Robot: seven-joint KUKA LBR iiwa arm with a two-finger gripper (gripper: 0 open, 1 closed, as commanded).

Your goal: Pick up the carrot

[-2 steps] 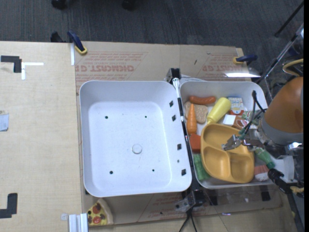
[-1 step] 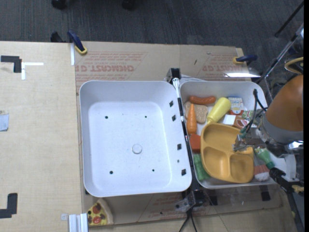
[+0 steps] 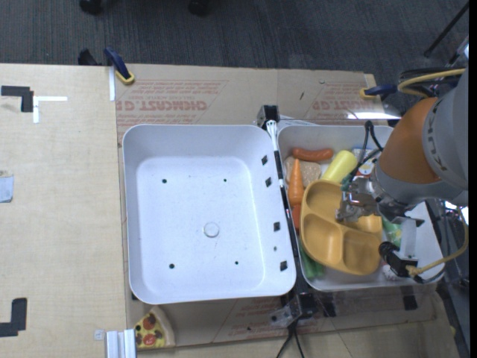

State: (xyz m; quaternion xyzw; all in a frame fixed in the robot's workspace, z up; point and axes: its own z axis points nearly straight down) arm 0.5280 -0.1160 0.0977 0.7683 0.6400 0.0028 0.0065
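The carrot (image 3: 295, 183) is a slim orange piece lying lengthwise against the left wall of the right bin (image 3: 328, 130), just left of a yellow divided plate (image 3: 337, 239). My gripper (image 3: 352, 206) hangs low over the plate's upper right part, about a hand's width to the right of the carrot and apart from it. The grey arm with its orange band (image 3: 414, 151) comes in from the right and covers the right side of that bin.
A reddish sausage (image 3: 313, 154) and a yellow piece (image 3: 339, 165) lie at the far end of the right bin, with green items (image 3: 313, 268) near the plate. The left bin (image 3: 149, 144) holds a small white disc (image 3: 212, 230). A toy pizza slice (image 3: 151, 331) lies on the cardboard in front.
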